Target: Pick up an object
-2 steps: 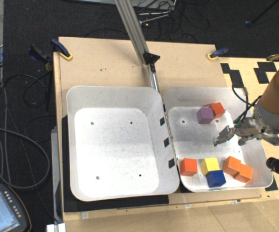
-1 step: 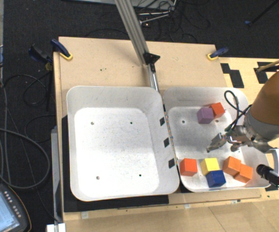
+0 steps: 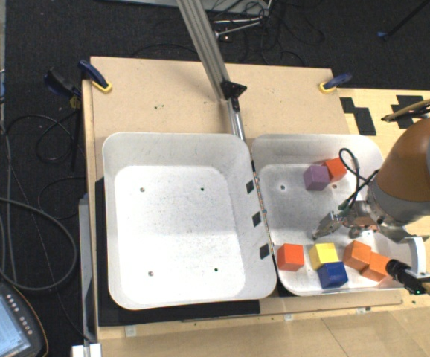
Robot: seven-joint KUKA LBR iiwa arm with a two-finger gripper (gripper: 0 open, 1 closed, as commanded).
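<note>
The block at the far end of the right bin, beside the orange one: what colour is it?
Purple block, seen in the camera view.

I'm looking down on a robotics lab. The tabletop (image 3: 289, 95) is a bare fibreboard sheet held by clamps (image 3: 96, 76) at 11 and 1 o'clock. Loose cables (image 3: 21, 162) trail over dark carpet at 9 o'clock, and a teach pendant (image 3: 3, 322) sits at 7 o'clock. An aluminium pole (image 3: 204, 39) slants in from 12. Two white bins (image 3: 111, 155) and the grey-and-orange arm (image 3: 416, 173) at 3 o'clock mark a test cell.
</note>
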